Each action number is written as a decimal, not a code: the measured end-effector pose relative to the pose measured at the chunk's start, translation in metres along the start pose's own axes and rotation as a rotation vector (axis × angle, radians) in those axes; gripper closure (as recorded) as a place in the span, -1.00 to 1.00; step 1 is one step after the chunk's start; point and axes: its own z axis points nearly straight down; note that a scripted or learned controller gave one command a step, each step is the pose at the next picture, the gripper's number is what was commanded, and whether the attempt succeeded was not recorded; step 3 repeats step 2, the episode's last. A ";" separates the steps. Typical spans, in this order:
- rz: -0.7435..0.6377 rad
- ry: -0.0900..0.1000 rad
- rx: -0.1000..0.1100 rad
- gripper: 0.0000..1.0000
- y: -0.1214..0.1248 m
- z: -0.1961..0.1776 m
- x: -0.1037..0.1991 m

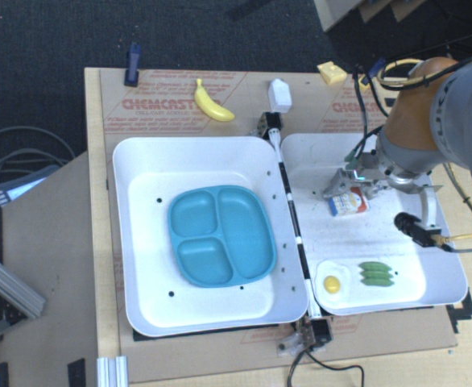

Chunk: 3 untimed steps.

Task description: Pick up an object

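Gripper sat over a small carton mid right bin (finger state indeterminable).

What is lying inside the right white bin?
In the right bin lie a small carton, green pea pods and a yellow piece. The gripper is right above the carton and covers its top.
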 end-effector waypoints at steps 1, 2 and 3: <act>0.000 0.000 0.001 1.00 -0.061 -0.100 0.078; 0.000 0.000 0.003 1.00 -0.077 -0.112 0.122; 0.000 0.000 0.003 1.00 -0.077 -0.112 0.122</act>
